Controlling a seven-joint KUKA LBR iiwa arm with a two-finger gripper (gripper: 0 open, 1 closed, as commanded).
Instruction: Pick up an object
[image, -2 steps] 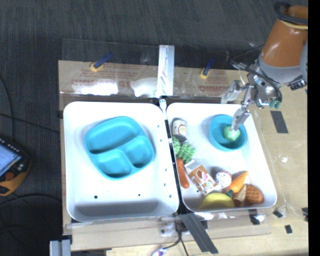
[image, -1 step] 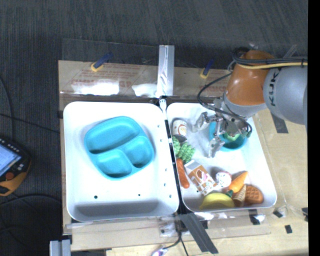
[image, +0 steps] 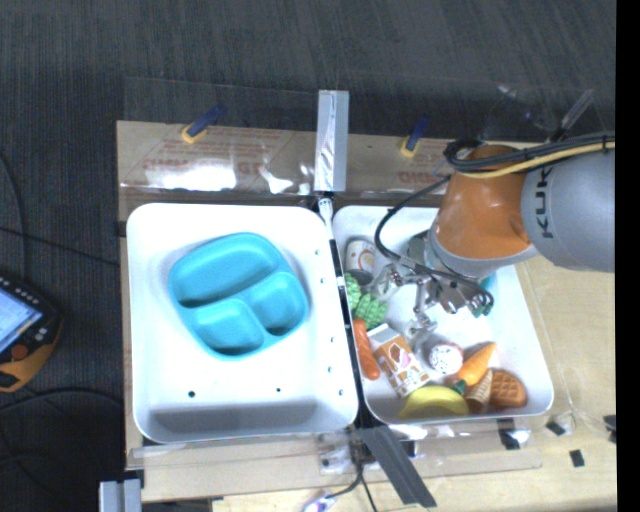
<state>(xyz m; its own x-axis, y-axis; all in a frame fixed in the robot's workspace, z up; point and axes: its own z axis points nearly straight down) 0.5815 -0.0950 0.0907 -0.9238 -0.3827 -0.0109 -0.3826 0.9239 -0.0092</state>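
Your hand (image: 425, 318) hangs over the right bin (image: 535, 345) — open or closed, I cannot tell. Just below it sits the round white toy (image: 443, 356), crowded by carrot (image: 476, 364) and box (image: 398, 366) — expect a glancing miss.

A single fixed camera hangs above the bench (image: 200, 160) and looks down at a slant, far enough back to take in both white bins whole, the left bin (image: 145, 330) and the right bin (image: 530, 340), along with dark carpet (image: 80, 60) beyond the bench's far and left edges. The arm (image: 560, 215) enters from the frame's right, its orange band (image: 480, 215) lying above the pincer (image: 425, 305) over the right bin.
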